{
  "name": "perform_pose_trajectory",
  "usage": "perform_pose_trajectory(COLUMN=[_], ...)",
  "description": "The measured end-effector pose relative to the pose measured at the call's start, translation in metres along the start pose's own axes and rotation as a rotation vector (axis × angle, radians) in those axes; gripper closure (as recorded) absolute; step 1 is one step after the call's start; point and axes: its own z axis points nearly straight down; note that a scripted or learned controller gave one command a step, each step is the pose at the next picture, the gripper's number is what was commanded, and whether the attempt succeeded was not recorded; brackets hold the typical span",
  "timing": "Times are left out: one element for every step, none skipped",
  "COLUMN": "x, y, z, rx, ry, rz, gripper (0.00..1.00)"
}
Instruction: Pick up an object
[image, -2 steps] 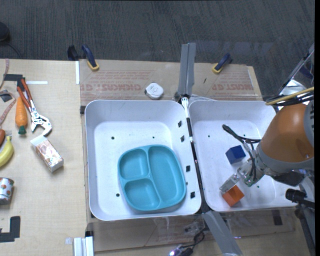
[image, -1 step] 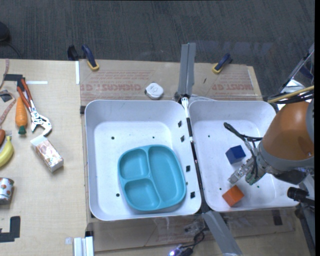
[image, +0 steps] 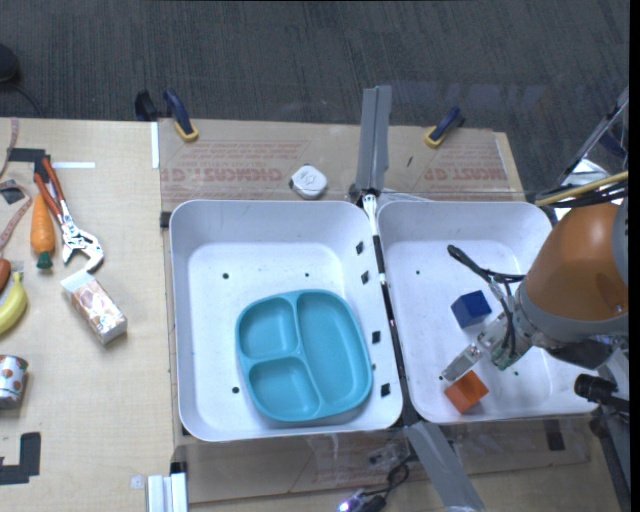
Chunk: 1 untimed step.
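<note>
Cardboard (image: 340, 165) print: mirrored "CHICMOS".

Two small blocks are seen in the right bin (image: 400, 300). An orange block (image: 467, 393) lies on the bin floor near the front wall of this bin, turned a little, with a flat face upward. A blue block (image: 470, 307) is placed further back in the same bin, behind the orange one and apart from it. Both are found in the middle part of the bin floor.
</note>
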Motion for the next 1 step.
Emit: perform_pose_trajectory(x=[-0.0010], y=[0.0004], z=[-0.0092], rx=[-0.002], ry=[-0.002], rz=[0.001], gripper=[1.00])
